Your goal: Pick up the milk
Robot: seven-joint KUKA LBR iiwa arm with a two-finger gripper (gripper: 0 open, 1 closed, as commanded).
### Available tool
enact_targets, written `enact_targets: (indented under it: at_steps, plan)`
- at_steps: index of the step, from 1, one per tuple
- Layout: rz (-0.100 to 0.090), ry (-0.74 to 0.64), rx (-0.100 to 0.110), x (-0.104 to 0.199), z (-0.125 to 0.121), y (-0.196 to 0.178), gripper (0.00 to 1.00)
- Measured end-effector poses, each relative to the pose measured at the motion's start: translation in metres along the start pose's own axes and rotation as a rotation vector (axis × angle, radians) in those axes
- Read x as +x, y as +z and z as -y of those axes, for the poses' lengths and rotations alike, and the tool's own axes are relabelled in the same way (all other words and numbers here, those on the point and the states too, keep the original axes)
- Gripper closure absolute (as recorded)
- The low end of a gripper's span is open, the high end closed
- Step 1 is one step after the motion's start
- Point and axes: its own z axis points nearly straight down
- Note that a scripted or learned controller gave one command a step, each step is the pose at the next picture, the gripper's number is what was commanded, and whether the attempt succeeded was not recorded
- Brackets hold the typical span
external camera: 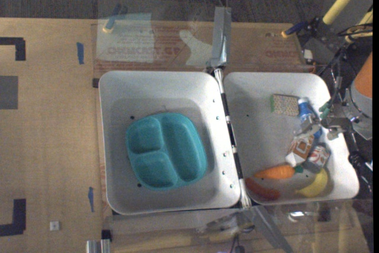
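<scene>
Milk carton lies tilted in the right bin, just below the tool, touching a small can. Left of the tool, in the other bin, sits a teal tray. Whether the tool is apart or together, I cannot tell. Below it lie a carrot and banana.
</scene>
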Motion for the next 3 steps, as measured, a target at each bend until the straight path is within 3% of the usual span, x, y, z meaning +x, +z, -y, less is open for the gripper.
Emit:
enact_targets:
  at_steps: [1,2,3]
  plan:
    - [0.001,-0.084,-0.008,0.003,0.010,0.102,0.00]
    - [0.003,-0.074,-0.010,-0.001,0.011,0.092,1.00]
    - [0.001,-0.075,0.000,0.030,-0.067,0.013,1.00]
